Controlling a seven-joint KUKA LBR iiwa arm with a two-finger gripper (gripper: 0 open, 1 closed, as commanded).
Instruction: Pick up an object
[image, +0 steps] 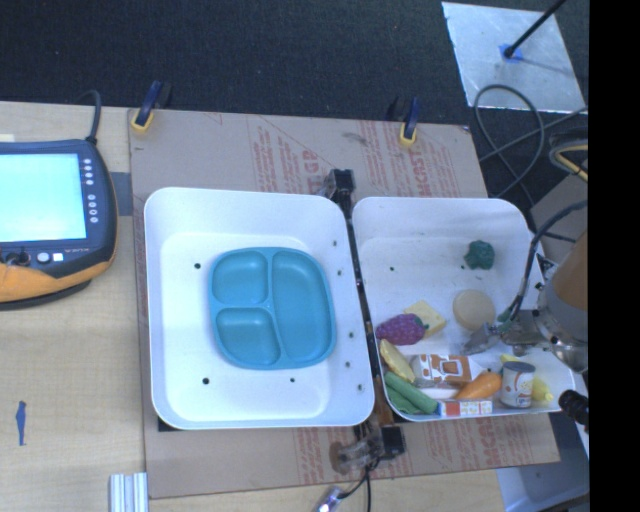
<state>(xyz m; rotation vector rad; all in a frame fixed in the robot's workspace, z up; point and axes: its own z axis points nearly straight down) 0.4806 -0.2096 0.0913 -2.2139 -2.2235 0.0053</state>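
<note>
The right bin (440, 215) holds several toy foods. A dark green lump (479, 254) lies toward the back, and a beige ball (473, 307) sits near the middle. Purple grapes (401, 328) rest beside a yellow wedge (431, 317). Along the front lie a banana (395, 357), a green pod (409, 396), a small printed box (440, 369), a carrot (479, 385) and a tin can (516, 384). My gripper (499, 337) hangs low at the bin's right side, just right of the beige ball and above the can, with nothing visibly in it.
The left bin (175, 300) bears a blue divided plate (270, 306). A control pendant (50, 215) lies on the bench at far left. Cables (520, 110) trail at the back right. Clamps (406, 118) hold the cardboard sheet under the bins.
</note>
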